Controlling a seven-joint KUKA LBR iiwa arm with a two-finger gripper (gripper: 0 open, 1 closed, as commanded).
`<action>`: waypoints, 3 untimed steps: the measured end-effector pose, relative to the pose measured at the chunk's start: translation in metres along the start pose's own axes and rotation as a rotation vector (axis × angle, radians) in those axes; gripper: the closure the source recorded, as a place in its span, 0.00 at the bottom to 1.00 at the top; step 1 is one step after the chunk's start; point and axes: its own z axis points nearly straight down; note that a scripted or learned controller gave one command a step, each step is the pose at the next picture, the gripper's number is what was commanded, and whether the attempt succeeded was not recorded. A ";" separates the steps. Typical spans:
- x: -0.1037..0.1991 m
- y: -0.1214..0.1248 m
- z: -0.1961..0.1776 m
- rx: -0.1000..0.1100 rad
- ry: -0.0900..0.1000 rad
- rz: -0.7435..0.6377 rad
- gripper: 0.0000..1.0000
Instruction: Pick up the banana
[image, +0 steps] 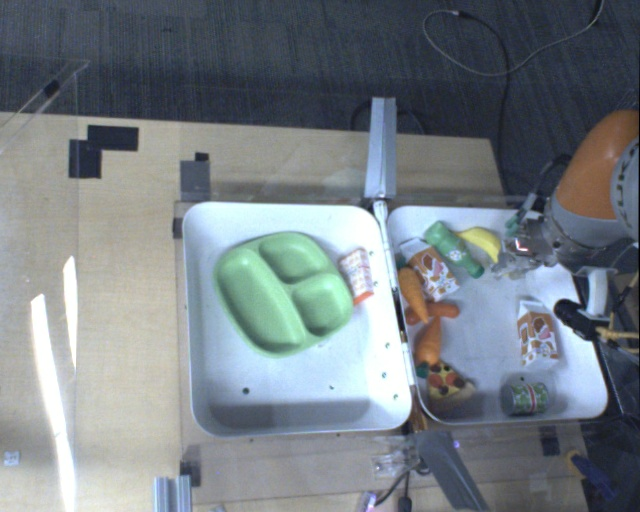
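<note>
The yellow banana (483, 241) lies at the back of the right bin (575, 405), pressed against a green bottle (452, 247) on its left. My gripper (520, 247) hovers just to the right of the banana, at about the same depth in the bin. The grey arm with its orange band (598, 170) comes in from the right behind it. The gripper's tip is small and blurred, and nothing shows held in it.
The right bin also holds a printed carton (432, 272), two orange carrots (412, 290), a pizza-slice toy (449, 382), a green can (526, 396) and a second carton (538, 336). In the left bin (215, 400) sit a green divided plate (283, 291) and a small packet (357, 275).
</note>
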 end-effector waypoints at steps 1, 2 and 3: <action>0.000 0.000 0.000 -0.001 0.000 0.000 0.00; -0.008 0.046 0.018 0.024 -0.003 -0.064 0.00; -0.010 0.012 0.025 0.011 0.003 0.084 0.00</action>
